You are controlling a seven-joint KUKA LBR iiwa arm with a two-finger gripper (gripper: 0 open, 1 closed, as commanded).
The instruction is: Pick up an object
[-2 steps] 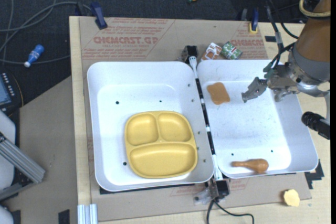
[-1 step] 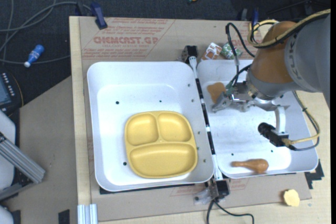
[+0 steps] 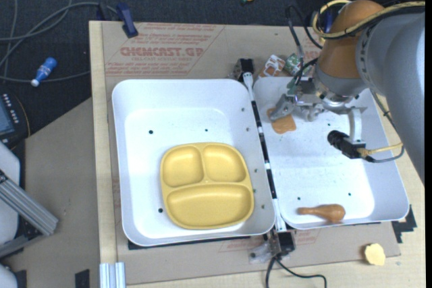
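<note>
My gripper (image 3: pixel 294 103) hangs low over the upper left part of the right bin (image 3: pixel 317 175), under the orange band of the arm (image 3: pixel 347 44). Just below and left of it lies a small orange-brown chunk (image 3: pixel 283 123), very close to the gripper's tip; whether they touch cannot be told. A brown toy drumstick (image 3: pixel 324 212) lies near the right bin's front edge. A yellow divided plate (image 3: pixel 205 184) rests in the left bin (image 3: pixel 135 125).
A black connector with a yellow cable (image 3: pixel 345 144) hangs from the arm over the right bin. Small toys (image 3: pixel 282 65) sit at that bin's back rim. A yellow piece (image 3: pixel 373 253) lies on the bench at the front right. A blue clip (image 3: pixel 126 19) is at the back left.
</note>
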